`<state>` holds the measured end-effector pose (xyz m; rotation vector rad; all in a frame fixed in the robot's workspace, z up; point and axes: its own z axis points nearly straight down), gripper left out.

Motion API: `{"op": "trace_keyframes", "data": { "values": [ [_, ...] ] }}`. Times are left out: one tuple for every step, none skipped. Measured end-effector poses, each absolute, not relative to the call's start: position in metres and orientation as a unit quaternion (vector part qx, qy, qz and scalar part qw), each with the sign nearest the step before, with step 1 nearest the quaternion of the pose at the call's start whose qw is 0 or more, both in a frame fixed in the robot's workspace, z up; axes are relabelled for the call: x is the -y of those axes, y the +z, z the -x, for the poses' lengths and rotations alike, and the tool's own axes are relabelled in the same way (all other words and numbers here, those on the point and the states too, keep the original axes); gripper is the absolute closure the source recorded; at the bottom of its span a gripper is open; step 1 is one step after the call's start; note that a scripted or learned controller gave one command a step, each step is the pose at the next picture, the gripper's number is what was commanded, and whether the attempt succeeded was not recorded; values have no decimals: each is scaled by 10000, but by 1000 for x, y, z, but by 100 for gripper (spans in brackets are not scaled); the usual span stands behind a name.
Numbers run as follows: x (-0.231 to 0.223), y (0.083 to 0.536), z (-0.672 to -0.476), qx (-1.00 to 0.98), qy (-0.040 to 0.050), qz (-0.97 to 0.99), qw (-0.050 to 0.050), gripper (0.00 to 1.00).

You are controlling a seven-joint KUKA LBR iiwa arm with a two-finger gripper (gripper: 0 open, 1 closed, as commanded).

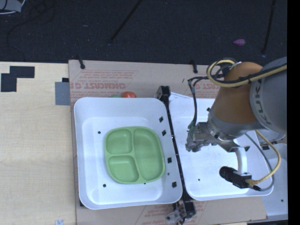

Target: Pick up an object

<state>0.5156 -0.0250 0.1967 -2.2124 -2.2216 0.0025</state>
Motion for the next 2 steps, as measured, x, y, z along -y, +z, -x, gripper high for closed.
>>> {"op": "trace_keyframes", "data": {
  "values": [
    [-29, 215, -516, 7089, 0, 7053, 13, 100],
    [-86, 209, -514, 7087, 11, 7055, 20, 100]
  ]
}}
